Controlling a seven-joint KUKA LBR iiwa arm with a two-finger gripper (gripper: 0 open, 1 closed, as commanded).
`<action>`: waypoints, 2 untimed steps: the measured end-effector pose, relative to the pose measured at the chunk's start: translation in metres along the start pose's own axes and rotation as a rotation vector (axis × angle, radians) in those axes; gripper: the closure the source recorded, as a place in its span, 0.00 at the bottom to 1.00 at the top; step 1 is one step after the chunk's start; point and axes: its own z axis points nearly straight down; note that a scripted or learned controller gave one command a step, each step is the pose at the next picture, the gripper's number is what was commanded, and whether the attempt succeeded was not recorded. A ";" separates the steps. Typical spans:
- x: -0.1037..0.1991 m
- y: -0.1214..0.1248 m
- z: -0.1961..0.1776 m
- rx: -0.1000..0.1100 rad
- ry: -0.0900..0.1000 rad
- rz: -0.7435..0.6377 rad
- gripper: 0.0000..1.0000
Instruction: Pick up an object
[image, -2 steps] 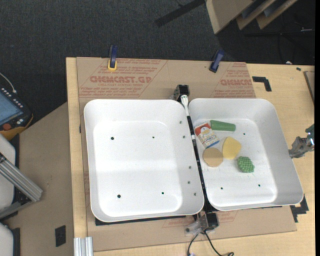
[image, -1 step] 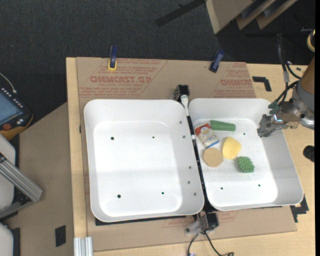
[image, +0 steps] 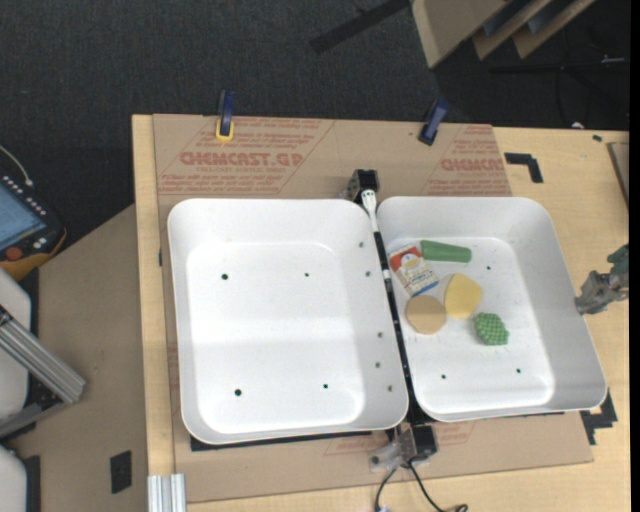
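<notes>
- The pick looks not yet begun: the gripper (image: 600, 290) sits at the right bin's (image: 530, 385) outer rim, holding nothing visible.
- How far it is open cannot be told.
- Five candidates cluster in that bin: green block (image: 445, 252), red-white packet (image: 413, 270), yellow piece (image: 462, 296), tan disc (image: 426, 315), green ball (image: 490, 328).
- Two bins; the left bin (image: 200, 300) holds none.

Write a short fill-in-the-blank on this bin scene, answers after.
1. All the loose objects lie in the ____ bin.
2. The long object nearest that bin's far wall is coloured ____.
3. The tan disc touches the ____ round piece.
4. The gripper sits near that bin's ____ edge.

Answers: right; green; yellow; right
</notes>
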 end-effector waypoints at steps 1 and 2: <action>0.132 0.070 0.076 0.001 0.008 -0.023 1.00; 0.070 0.017 0.072 0.001 0.004 -0.003 1.00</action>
